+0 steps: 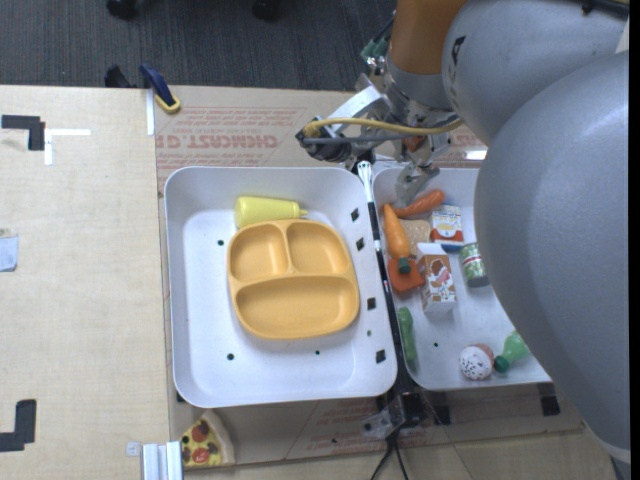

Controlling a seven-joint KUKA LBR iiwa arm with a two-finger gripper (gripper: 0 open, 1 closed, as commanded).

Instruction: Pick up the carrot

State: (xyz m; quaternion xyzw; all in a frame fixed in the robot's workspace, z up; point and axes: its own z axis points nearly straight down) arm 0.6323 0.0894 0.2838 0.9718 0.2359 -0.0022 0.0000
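Arm: a large grey robot arm (540, 168) with an orange band reaches in from the right and covers much of the right bin.
Gripper: the gripper (412, 182) hangs over the far left part of the right bin (450, 363); whether it is released or clenched cannot be told from here.
Carrot: an orange carrot (396, 232) lies lengthwise along the right bin's left wall, just near of the gripper.
Neighbours: a second orange vegetable (424, 204) lies slanted just right of the gripper; small cartons (438, 280) and a green can (472, 265) sit right of the carrot.
Left bin: the left bin (190, 358) holds a yellow divided plate (293, 278) with a yellow cup (266, 209) on its far side.
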